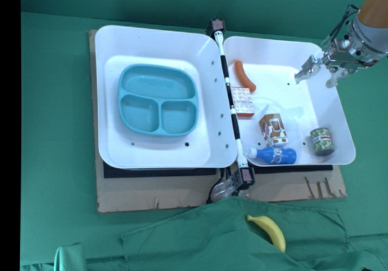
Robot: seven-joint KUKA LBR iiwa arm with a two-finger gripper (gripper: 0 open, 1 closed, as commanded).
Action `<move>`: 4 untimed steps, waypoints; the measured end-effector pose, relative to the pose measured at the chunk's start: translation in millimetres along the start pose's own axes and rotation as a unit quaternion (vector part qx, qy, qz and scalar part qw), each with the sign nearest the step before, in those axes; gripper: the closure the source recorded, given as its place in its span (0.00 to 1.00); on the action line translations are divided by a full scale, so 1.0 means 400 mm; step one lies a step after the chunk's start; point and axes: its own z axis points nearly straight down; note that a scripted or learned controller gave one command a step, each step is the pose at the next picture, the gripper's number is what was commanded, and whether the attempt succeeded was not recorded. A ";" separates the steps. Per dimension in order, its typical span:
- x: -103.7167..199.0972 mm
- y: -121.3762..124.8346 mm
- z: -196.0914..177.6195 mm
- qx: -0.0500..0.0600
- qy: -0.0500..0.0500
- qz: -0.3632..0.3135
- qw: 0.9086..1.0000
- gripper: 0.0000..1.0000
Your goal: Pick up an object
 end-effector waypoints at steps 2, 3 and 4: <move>0.047 -0.148 -0.066 -0.004 0.001 -0.002 1.000 1.00; 0.035 -0.118 -0.305 -0.011 -0.003 -0.003 1.000 1.00; -0.001 -0.133 -0.146 -0.002 -0.001 -0.001 1.000 1.00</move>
